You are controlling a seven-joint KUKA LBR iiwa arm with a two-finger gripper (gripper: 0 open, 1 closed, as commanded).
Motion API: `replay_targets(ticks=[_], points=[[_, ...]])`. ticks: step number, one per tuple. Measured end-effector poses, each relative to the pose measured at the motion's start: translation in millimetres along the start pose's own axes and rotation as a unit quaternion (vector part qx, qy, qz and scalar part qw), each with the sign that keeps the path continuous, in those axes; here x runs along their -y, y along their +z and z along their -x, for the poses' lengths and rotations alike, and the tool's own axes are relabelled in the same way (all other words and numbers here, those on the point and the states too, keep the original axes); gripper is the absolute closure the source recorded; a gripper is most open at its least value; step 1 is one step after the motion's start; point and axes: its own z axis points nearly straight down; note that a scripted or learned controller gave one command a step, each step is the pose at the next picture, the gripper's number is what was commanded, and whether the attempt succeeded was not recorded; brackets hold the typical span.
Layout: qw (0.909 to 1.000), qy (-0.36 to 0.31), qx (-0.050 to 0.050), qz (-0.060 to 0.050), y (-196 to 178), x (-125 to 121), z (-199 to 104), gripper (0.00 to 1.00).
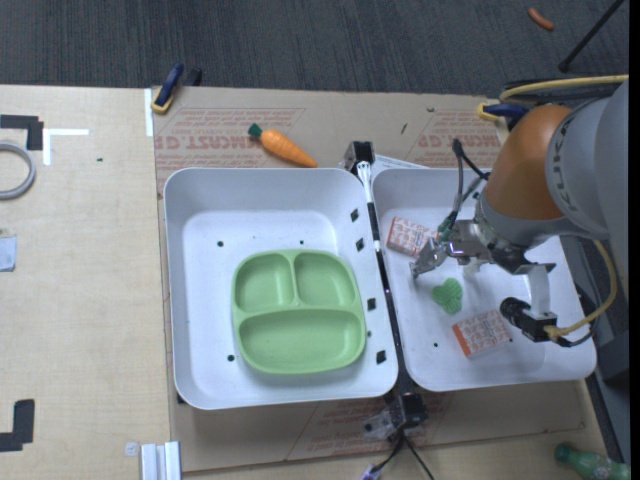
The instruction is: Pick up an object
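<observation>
Hovering low in the right bin [560,363], the gripper [432,260] sits just above the green broccoli piece [447,294] between 2 small packets [408,236], its grip state unreadable, so a descent slightly off-centre could nudge the piece aside or snag a packet instead.

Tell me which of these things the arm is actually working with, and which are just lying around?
Part of the job:
- gripper, over the right bin
- green broccoli toy
- two small packets

Just lying about:
- green divided plate, left bin
- toy carrot on the cardboard
- blue clip
</observation>
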Motion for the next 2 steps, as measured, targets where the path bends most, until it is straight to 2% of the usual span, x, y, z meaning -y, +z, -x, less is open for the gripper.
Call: replay_targets(ticks=[1,2], points=[[0.9961,0.088,-0.001,0.000,-23,62,1,0.00],[0.9900,-0.141,0.000,0.000,0,44,9,0.00]])
